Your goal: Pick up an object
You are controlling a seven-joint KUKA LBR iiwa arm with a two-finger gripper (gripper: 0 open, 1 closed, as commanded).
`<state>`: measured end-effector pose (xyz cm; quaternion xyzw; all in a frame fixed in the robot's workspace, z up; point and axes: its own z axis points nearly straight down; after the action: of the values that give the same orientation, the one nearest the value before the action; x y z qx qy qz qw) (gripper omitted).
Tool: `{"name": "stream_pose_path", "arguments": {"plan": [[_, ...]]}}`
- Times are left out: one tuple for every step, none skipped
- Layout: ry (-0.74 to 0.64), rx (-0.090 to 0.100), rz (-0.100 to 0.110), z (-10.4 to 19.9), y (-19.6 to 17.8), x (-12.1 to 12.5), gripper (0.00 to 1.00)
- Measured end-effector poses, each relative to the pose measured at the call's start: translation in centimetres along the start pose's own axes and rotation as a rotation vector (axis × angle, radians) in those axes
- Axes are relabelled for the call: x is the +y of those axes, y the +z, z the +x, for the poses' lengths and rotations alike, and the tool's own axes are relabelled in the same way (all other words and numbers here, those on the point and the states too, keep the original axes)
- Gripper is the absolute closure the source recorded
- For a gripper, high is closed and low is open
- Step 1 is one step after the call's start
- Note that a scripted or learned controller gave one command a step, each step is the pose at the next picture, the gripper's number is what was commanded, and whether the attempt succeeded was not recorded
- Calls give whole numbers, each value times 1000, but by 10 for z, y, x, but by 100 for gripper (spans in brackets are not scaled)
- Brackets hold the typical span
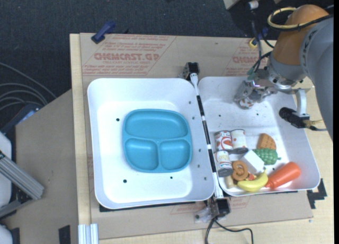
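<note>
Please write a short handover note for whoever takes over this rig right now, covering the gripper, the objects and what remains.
Gripper: the two-finger gripper is low over the far end of the right white bin; nothing is seen between its fingers, and their state cannot be judged.
Objects: all lie at the near end of that bin: two red-and-white cans, a yellow toy banana, an orange toy carrot and a few smaller toy foods.
The left white bin holds a blue divided plastic plate.
Done: nothing lifted.
Left: reach the pile, grasp one object, raise it.
</note>
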<state>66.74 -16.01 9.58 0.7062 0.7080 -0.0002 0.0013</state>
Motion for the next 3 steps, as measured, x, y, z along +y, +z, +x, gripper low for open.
{"name": "stream_pose_path", "arguments": {"plan": [[1,2,0,47,-103,0,100],[1,3,4,132,-137,-25,100],[3,3,4,126,-162,-50,100]]}}
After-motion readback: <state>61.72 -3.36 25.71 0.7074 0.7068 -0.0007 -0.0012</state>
